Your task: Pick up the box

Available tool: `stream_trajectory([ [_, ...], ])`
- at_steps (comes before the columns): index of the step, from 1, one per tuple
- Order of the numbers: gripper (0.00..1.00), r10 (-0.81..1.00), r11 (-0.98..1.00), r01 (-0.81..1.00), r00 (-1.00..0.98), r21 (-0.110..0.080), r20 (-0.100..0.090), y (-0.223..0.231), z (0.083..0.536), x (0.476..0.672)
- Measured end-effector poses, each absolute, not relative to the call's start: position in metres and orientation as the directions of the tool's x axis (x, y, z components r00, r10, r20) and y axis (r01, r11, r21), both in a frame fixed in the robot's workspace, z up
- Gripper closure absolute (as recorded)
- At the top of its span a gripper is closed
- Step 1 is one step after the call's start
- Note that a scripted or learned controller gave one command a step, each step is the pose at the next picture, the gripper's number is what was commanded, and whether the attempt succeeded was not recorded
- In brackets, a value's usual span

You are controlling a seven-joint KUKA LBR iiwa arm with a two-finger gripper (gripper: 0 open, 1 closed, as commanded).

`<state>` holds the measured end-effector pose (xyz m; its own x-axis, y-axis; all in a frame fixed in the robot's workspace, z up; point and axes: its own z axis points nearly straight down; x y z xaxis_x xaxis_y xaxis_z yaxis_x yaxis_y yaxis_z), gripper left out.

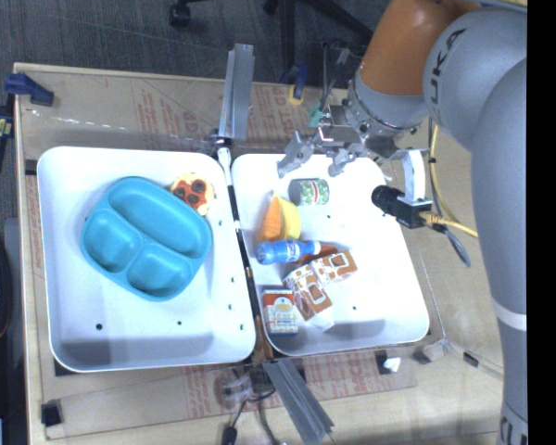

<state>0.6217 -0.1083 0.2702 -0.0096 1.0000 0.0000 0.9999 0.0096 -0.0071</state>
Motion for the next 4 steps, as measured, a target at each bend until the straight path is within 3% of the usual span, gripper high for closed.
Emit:
stream_trajectory([
  [1, 0.0, 0.961, 0.276, 0.961, -0.276, -0.006, 0.002, -0.141, 0.179, 0.632],
  [2, 0.0, 0.842, 0.54, 0.842, -0.54, 0.0, -0.001, -0.141, 0.093, 0.628],
  [3, 1.0, 0.84, 0.542, 0.84, -0.542, -0.001, 0.0, -0.141, 0.103, 0.628],
  [4, 1.0, 0.689, 0.725, 0.689, -0.725, -0.002, 0.001, -0.044, 0.192, 0.657],
])
